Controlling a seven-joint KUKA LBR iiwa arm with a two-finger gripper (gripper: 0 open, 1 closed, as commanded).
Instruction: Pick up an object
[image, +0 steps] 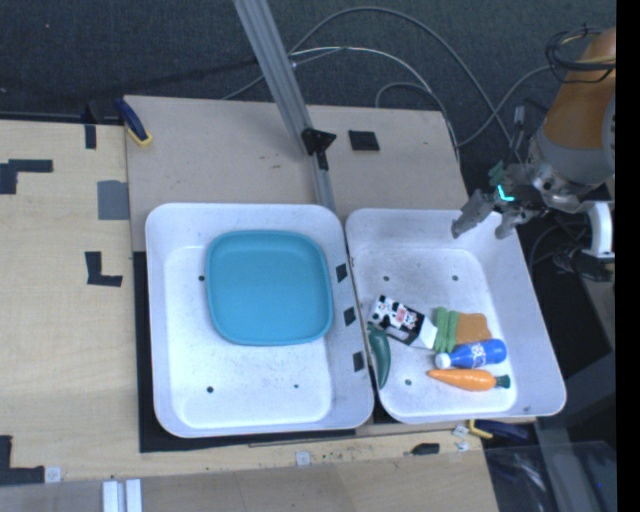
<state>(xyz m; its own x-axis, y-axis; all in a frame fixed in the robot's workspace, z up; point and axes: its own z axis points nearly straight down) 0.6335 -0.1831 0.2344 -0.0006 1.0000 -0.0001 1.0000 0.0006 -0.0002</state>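
- Over the far right corner of the right bin (520, 290) hangs the end effector (487, 221), its two dark fingers spread apart with nothing between them, well apart from the objects below.
- Behind it, the arm (578, 110) comes in from the right, with an orange band above a grey wrist.
- Near the front of the right bin, several small objects lie bunched together.
- An orange toy carrot (464, 379) lies closest to the front rim, its long axis running left to right, pointed tip to the left and green stub to the right; it looks smooth and tapered.
- Just behind the carrot lies a blue and white bottle (472, 354), also lengthwise left to right, white end to the left.
- Behind that sits a soft-looking green and tan piece (460, 327).
- To the left lies a flat black and white item (399, 319), tilted, and a slim dark green curved piece (379, 357) by the bin's left wall.
- Across the left bin (170, 300) rests a smooth teal square plate (268, 286) with rounded corners.
- Both bins are shallow, white and speckled, standing on a tan worktop (60, 300).
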